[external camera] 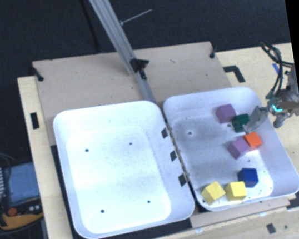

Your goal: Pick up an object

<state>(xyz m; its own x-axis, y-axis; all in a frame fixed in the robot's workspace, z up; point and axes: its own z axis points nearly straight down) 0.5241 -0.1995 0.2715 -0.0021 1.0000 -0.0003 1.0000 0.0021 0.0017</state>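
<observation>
The right bin (202,150) holds several small blocks. A purple block (225,112) lies at the back, with a dark green block (240,122) just in front of it. An orange block (253,139) touches a second purple block (237,148). Toward the front lie a blue block (248,176) and two yellow blocks (213,192) (235,190). My gripper (268,118) hangs over the bin's right rim, right of the green block. It looks open, with nothing between its fingers; the left fingertip (257,116) is close to the green block.
The left bin (61,130) lies beside the right one, and small clips join their shared edge. A slanted metal pole (116,31) rises from behind the bins. A blue device (22,184) and cables sit off the bench at left.
</observation>
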